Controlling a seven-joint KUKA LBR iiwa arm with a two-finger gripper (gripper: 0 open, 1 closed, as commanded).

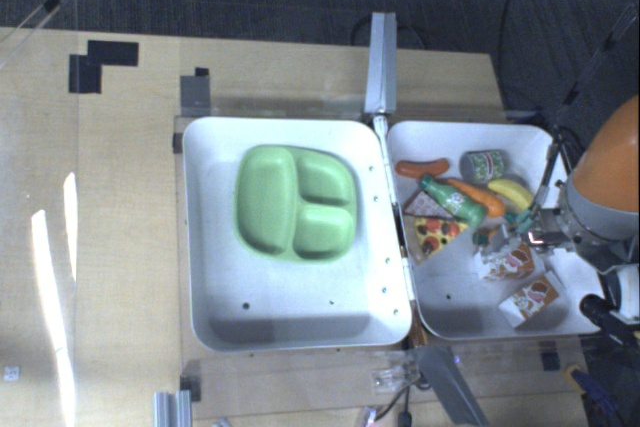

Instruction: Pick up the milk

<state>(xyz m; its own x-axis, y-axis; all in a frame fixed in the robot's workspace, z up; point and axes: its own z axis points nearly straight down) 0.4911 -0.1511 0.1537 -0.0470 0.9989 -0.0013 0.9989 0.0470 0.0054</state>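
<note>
Two small white cartons with red-brown print lie in the right bin (440, 300). One carton (531, 296) lies near the front right corner. The other carton (512, 263) sits just behind it, crumpled-looking. I cannot tell which is the milk. My gripper (518, 233) hangs low over the right side of this bin, just behind the nearer-centre carton and in front of the banana (509, 192). The grey wrist with its orange band (612, 167) comes in from the right edge.
The right bin also holds a sausage (423, 168), a grey can (484, 164), a carrot (476, 194), a green bottle (450, 199) and a pizza slice (434, 232). A green divided plate (296, 202) lies in the left bin (215, 305). A metal post (381, 65) stands behind the bins.
</note>
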